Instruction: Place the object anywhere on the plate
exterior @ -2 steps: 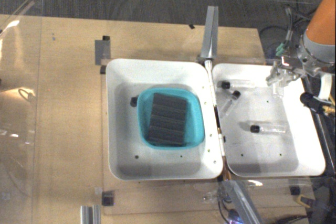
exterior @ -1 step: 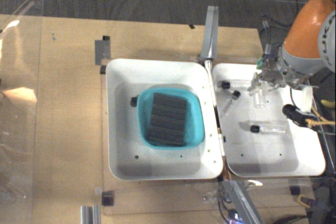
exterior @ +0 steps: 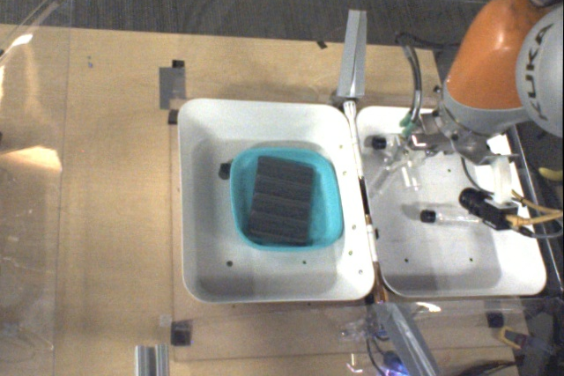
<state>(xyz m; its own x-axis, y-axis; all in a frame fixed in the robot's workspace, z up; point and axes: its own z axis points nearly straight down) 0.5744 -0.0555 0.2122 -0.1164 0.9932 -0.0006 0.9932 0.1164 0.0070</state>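
A dark grey ribbed block (exterior: 282, 199) lies flat on the teal plate (exterior: 330, 205), a little left of the plate's centre. The plate sits in the left white bin (exterior: 203, 216). My gripper (exterior: 403, 176) hangs over the upper left part of the right bin (exterior: 458, 269), well apart from the block and across the wall between the bins. Its pale fingers are spread, and nothing is between them. The grey arm with its orange band (exterior: 493, 57) comes in from the upper right.
A small dark thing (exterior: 225, 171) sits against the plate's left rim in the left bin. A grey metal post (exterior: 353, 57) stands behind the wall between the bins. Wooden bench top lies to the left.
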